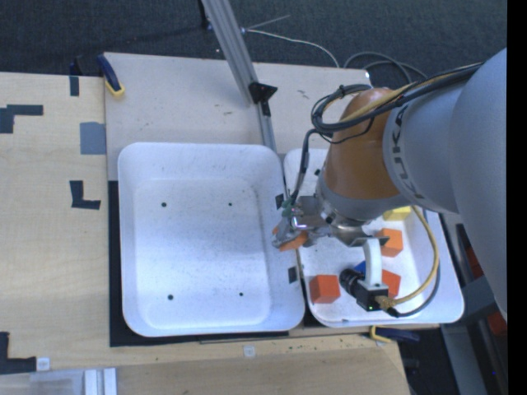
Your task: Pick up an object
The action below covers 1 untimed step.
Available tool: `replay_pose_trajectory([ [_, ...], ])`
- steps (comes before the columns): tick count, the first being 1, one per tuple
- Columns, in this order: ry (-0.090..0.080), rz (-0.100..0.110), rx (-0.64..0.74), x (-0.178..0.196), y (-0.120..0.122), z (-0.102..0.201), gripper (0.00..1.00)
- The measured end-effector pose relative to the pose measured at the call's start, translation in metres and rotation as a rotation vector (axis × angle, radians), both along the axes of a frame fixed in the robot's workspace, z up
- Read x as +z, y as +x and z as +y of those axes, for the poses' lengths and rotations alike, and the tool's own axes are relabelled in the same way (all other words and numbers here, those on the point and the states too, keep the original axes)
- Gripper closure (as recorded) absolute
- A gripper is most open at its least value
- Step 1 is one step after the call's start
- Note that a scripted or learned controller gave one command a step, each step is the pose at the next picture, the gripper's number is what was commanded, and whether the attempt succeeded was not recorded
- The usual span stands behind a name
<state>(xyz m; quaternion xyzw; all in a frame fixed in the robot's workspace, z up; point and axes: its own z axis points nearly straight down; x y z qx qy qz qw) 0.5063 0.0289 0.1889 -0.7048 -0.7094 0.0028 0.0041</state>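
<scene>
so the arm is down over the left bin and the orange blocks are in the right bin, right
Not quite. In the camera view the arm is down over the right bin, not the left bin. The rest stands: the orange blocks lie in the right bin, beside the wrist.

We see the arm (461, 130) above the gripper (290, 229) in smooth, softly glossy grey casing, its orange band (358, 151) shinier. Beside the gripper, the left bin (198, 237) looks like matt white plastic, faintly speckled. The desk (49, 220) beyond it shows pale, matt wood.
</scene>
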Motion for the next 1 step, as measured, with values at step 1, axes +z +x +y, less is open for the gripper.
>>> replay_pose_trajectory([
  [1,-0.002,-0.01,-0.004,0.0024,0.0576,-0.0005,1.0],
])
